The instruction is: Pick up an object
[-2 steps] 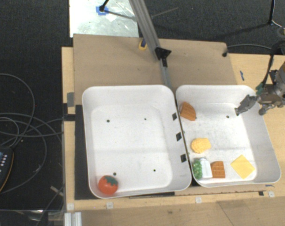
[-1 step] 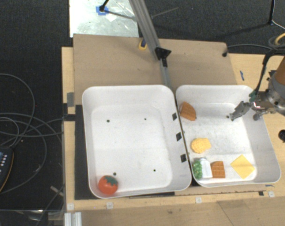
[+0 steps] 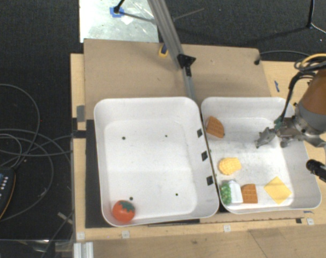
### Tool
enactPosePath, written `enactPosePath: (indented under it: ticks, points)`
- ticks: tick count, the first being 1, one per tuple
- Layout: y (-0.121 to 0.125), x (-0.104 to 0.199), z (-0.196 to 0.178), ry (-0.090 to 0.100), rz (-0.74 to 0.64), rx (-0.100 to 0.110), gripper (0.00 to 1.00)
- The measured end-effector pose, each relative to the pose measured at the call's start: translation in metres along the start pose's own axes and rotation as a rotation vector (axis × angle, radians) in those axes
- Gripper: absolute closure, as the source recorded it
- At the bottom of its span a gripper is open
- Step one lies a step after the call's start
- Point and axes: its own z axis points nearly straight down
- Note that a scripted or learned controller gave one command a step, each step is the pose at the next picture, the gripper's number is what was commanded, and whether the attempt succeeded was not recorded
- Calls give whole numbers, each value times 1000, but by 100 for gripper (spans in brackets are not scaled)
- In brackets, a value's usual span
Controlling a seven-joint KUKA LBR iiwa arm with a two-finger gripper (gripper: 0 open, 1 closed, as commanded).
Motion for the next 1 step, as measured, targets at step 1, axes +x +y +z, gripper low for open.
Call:
enactPosePath:
  ticks: [1]
  points:
    - [2,-1,-15,-3,0,-9,100]
